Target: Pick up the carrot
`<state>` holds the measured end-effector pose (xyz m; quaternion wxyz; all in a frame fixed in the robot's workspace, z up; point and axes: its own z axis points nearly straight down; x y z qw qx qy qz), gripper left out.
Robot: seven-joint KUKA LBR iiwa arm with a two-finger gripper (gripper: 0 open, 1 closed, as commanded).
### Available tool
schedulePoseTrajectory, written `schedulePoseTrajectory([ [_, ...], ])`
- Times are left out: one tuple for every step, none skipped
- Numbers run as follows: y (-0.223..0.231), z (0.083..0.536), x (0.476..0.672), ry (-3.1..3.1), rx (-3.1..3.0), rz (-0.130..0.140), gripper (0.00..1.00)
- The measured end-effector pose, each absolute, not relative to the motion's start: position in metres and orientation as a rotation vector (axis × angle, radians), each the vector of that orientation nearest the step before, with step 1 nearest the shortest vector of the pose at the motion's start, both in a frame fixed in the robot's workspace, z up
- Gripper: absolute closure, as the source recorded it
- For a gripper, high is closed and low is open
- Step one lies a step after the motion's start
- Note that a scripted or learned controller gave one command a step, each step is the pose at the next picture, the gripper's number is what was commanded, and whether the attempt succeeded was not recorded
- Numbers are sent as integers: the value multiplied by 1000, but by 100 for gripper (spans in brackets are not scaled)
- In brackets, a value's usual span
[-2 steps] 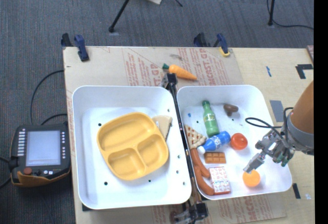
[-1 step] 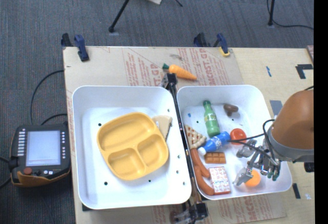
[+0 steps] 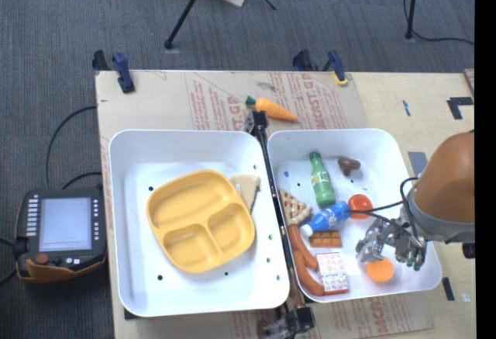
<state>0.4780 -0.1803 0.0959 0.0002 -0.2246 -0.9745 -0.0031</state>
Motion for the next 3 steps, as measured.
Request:
schedulePoseTrajectory([
  [-180,126,478,-3111,-452,-3,100],
  [-206,158,478,-3130,-295,-3,100],
  [-205,157,477,-3128,-298,-5,0],
])
